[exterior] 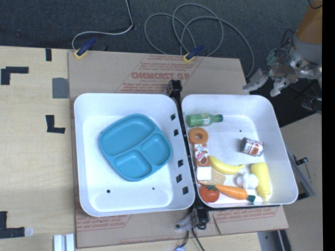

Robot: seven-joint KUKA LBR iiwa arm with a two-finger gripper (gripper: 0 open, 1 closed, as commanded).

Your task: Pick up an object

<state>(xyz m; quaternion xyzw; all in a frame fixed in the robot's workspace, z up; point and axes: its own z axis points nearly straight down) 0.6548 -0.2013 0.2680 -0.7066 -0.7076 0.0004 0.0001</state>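
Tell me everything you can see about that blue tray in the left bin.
The blue tray is a shallow, rounded dish that looks like smooth plastic, split by raised ridges into three compartments: one long, two smaller. It lies flat and right side up, turned at an angle, on the floor of the left bin. Nothing lies in it, and nothing else touches it.

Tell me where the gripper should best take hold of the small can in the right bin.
Probably across the can's round body at mid-length, coming straight down. It lies on its side, apart from the other items, with bare bin floor around it, so fingers likely fit on both sides. The gripper is outside the bin, beyond its far right corner.
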